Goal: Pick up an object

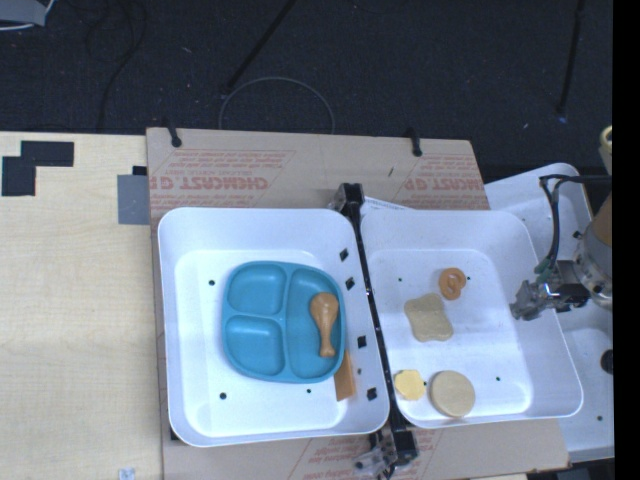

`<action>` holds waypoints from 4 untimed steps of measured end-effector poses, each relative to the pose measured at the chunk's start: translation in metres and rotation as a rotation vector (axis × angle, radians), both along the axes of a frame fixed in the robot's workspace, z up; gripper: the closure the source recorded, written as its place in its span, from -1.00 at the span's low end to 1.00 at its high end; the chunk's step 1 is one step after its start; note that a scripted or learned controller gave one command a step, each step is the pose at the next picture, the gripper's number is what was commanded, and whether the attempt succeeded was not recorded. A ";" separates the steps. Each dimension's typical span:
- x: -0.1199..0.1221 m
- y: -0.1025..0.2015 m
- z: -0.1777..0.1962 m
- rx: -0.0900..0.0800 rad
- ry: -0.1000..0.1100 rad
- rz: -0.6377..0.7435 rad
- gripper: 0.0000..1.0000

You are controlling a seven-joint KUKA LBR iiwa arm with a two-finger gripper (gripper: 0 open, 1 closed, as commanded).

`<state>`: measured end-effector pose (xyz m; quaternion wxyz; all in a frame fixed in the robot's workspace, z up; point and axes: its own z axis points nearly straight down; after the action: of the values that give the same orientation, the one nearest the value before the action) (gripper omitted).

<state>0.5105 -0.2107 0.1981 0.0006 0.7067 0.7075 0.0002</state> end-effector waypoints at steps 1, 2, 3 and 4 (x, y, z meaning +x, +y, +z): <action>0.003 0.045 0.008 0.003 0.003 0.003 1.00; 0.017 0.094 0.020 0.002 0.002 0.004 1.00; 0.025 0.144 0.030 0.002 0.003 0.003 1.00; 0.036 0.190 0.037 0.002 0.004 0.003 1.00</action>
<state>0.5462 -0.0206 0.2350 -0.0016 0.7055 0.7087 -0.0002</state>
